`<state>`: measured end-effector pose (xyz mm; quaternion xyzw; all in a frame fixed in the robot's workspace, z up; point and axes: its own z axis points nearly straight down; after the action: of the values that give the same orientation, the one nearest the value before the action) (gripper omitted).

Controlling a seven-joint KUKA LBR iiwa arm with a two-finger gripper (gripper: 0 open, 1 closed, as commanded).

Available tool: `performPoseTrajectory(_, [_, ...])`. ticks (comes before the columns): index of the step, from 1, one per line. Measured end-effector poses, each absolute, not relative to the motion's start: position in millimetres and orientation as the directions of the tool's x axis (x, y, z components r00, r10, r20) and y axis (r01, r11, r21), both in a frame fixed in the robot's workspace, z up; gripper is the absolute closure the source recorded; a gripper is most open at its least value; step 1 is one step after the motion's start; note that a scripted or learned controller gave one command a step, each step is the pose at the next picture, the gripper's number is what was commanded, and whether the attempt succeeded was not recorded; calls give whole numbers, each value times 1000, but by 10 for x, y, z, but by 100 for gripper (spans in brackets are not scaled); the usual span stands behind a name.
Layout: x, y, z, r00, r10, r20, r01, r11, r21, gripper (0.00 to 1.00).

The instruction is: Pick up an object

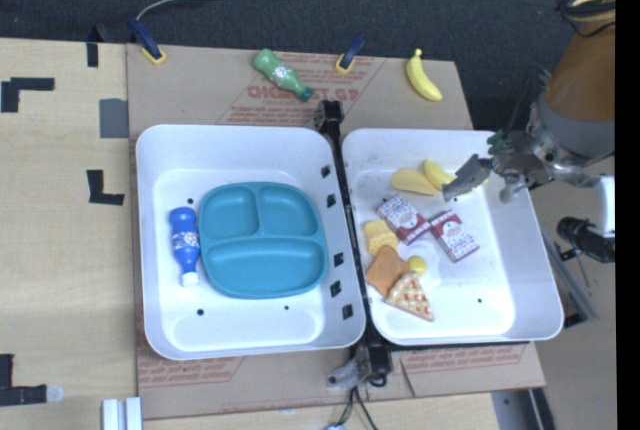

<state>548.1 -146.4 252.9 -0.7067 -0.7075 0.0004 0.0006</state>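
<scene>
1. Reaching in from the right, gripper [470,180] hanging over the right bin [520,268], near the yellow pieces [425,178].
2. Fingers: cannot tell whether apart or together; nothing seen between them.
3. Lying in the right bin: small cartons [430,223], pizza slice [410,298].
4. Sitting in the left bin [160,158]: blue tray [262,240], blue bottle [184,244].

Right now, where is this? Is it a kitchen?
Probably not: it looks like a robot test bench. A grey arm's gripper reaches over two white bins holding toy food like a pizza slice, with clamps pinning cardboard down.
</scene>
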Motion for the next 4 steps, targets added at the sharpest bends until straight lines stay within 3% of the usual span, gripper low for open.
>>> performPoseTrajectory(1, [5844,-1195,1473,-1,1000,1,1000,1,-5,0])
performPoseTrajectory(2, [6239,-987,862,-2,1000,-1,1000,2,3,0])
performPoseTrajectory(3, [6692,-1173,857,-2,1000,-1,1000,2,3,0])
performPoseTrajectory(4, [6690,-1186,976,-2,1000,-3,1000,2,-2,100])
